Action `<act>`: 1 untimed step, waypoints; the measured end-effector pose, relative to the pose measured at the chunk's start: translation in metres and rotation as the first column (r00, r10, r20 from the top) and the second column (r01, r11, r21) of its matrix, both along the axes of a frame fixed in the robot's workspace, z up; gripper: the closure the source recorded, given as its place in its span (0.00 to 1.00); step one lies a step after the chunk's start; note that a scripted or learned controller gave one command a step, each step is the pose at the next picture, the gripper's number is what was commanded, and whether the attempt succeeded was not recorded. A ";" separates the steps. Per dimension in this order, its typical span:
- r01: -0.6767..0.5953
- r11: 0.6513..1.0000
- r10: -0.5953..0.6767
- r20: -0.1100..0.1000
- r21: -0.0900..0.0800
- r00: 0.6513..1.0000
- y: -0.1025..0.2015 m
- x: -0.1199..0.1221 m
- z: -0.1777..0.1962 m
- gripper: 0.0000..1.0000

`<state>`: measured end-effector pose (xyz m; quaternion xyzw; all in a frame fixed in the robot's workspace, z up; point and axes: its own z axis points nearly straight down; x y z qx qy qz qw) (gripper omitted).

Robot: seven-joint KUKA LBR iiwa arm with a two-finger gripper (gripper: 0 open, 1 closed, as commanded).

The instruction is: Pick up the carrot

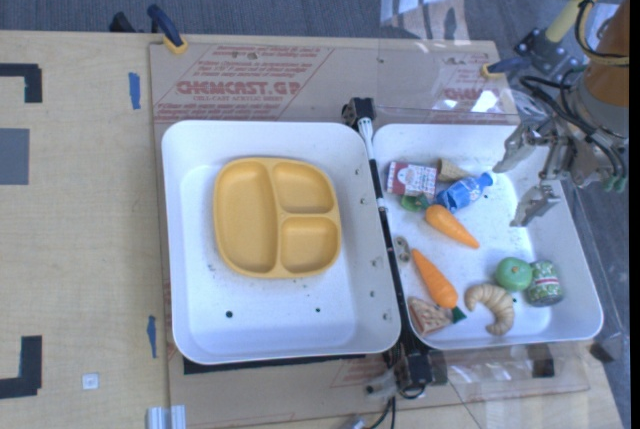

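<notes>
A: Where's the hand (533, 179)?

B: Over the right bin's (585, 292) far right side, fingers spread, pinching nothing; I'd judge it poised to descend.

A: And the carrot?

B: Two. One carrot (452, 226) lies mid-bin just below the blue bottle (466, 191), nearer the hand. The other carrot (435, 279) lies lower, beside the croissant (492, 305). The yellow divided plate (277, 216) sits in the left bin (190, 317).

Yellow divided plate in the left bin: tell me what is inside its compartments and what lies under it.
The yellow three-compartment plastic plate holds nothing visible in any compartment. It rests on the floor of the left shallow white bin; whatever part of the floor lies beneath the plate is covered and cannot be seen.
</notes>
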<state>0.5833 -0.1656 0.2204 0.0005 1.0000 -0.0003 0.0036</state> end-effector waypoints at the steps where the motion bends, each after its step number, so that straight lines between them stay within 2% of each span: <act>1: 0.125 0.992 -0.125 -0.012 0.005 0.992 0.068 -0.010 -0.118 0.00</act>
